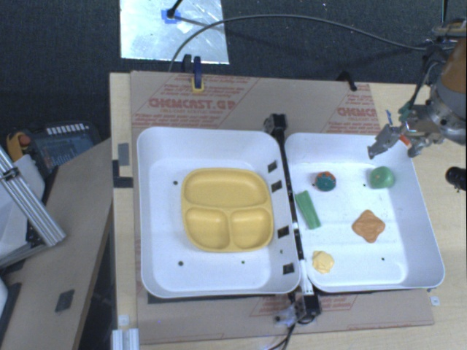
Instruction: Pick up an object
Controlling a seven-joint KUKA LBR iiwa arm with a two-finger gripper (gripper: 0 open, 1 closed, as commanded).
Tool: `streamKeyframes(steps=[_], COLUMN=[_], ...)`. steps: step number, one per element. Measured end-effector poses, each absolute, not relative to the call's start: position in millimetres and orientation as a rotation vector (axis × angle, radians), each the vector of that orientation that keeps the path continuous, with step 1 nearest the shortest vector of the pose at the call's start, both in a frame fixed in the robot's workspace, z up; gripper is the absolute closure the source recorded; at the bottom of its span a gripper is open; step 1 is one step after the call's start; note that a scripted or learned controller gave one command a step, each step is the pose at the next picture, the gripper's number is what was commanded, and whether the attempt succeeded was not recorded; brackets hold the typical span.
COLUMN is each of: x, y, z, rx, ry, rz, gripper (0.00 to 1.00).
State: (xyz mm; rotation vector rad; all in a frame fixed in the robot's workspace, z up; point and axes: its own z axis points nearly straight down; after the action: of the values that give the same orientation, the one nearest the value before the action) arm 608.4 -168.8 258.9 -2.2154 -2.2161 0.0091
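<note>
The tool [398, 143] hung with its fingers apart and nothing between them over the far right corner of the right bin [419, 217], so the approach was in hand. The green ball [381, 176] lay just below it, near the right wall; the next move, in my judgement, called for a short descent clear of that wall.

Bench [87, 195] w/ cardboard sheet [241, 97], two white bins [157, 166] side by side.
</note>
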Motion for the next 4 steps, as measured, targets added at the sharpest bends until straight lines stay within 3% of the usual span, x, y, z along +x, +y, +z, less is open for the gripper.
streamKeyframes(steps=[1, 4], x=[610.6, 608.9], y=[-168, -170], z=[266, 99], rx=[-2.219, -2.218], ry=[-2.226, -2.221], rz=[-0.001, 0.002], gripper=[0.00, 0.00])
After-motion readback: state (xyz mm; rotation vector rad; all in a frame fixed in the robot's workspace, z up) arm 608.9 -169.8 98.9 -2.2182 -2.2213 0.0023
